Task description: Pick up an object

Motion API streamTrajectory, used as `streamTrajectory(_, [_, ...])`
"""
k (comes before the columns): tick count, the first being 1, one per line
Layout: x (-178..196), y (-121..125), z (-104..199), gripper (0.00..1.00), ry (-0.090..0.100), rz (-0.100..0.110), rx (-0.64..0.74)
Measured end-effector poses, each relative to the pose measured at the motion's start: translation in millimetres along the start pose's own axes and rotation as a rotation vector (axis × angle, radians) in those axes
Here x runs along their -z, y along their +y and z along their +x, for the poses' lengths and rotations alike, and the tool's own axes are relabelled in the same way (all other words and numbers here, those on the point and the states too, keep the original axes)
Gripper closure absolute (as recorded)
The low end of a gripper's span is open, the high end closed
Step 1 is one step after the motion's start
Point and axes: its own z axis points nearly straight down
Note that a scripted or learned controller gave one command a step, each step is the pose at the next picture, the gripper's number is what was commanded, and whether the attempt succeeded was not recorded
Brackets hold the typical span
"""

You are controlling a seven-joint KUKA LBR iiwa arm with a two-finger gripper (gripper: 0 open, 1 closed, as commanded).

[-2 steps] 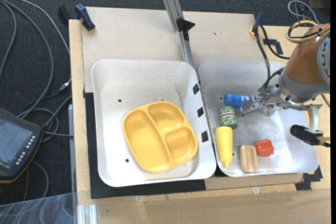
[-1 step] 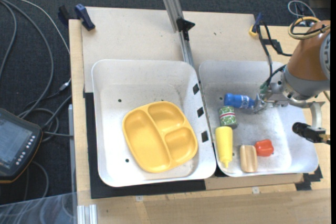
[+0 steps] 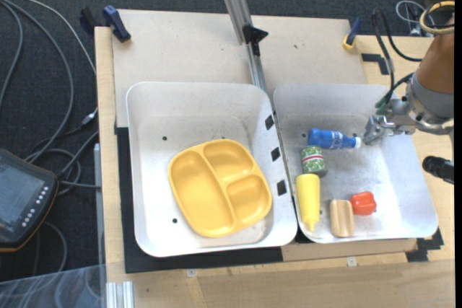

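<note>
- Gripper (image 3: 375, 129) hovering low in right bin (image 3: 422, 191), fingers' spread impossible to tell, nothing visibly held
- Blue bottle (image 3: 329, 138) lying just beside it, white cap (image 3: 351, 142) pointing at the fingertips
- Judging the step as approach, not yet grasp
- Next needing a straddle over the cap end, then a closing squeeze

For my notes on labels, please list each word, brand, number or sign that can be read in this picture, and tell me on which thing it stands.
No text can be read here.
Small can: green patterned label, too blurred to read.
Blue bottle: no print can be made out.
Yellow bottle: plain, no label seen.
Handheld screen at the left edge: rows of marks, too small to read.
</note>
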Motion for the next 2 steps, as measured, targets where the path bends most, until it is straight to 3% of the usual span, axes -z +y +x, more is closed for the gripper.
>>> streamTrajectory(1, [51,2,0,1.0,0.0,-0.001,0.002])
streamTrajectory(2, [59,13,56,1.0,0.004,0.003,0.007])
